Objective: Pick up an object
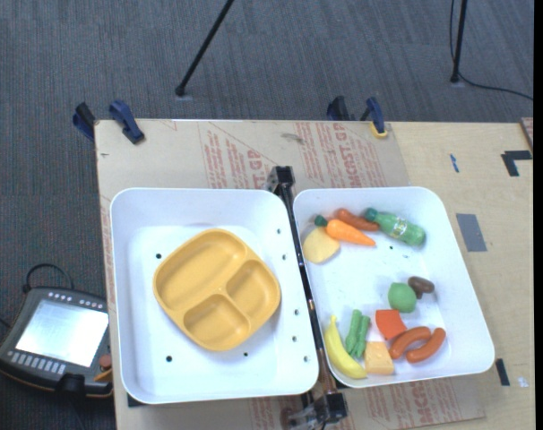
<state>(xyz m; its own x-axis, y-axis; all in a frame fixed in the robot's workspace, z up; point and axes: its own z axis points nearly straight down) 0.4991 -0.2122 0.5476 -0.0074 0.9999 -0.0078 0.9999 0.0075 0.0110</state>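
Two shallow white bins sit side by side on the tabletop (433, 150). The left bin (128, 240) holds one item: a yellow divided plate (217, 288) with three compartments, lying flat near its centre.

The right bin (451, 240) holds the pickable objects, ten counted. Along the far side: one green bottle (397, 227), two carrots (350, 231) close together, and one pale yellow potato-shaped piece (321, 245) at the far left. Mid-right: one green round piece (401, 296) touching one small brown piece (421, 286). Along the near side: one banana (341, 351) at the left wall, one green bean pod (357, 331) just beside it, one orange-red wedge (390, 322), one yellow cheese-like wedge (379, 358), and two sausages (417, 343) lying together at the right.

One teach pendant (52, 340) rests on the floor, left of the tabletop. Four clamps grip the far tabletop edge.

State of the end effector: cannot tell.
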